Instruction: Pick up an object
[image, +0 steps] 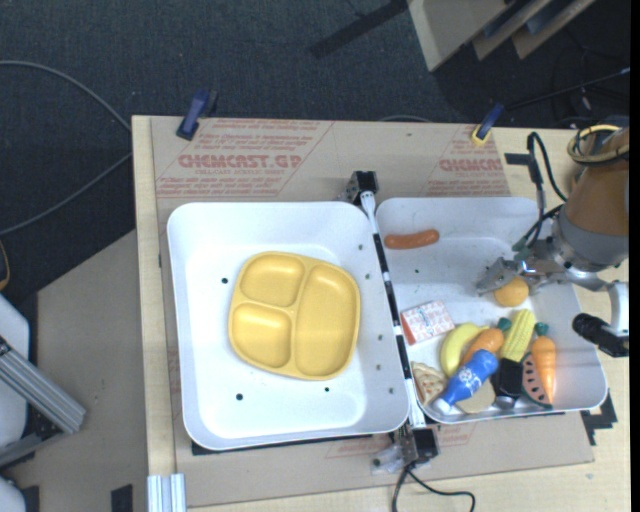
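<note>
Two shallow white bins sit side by side on a brown board printed "CHEMCAST GP" in red. The left bin (200, 330) holds a yellow divided plate (295, 315) at its centre. In the right bin (455, 215), the gripper (507, 283) has its fingers spread around a small yellow-orange fruit (511, 293) near the right edge. Toy food crowds the near-right corner: banana (455, 347), corn (518, 335), carrot (543, 365), blue bottle (468, 380).
</note>
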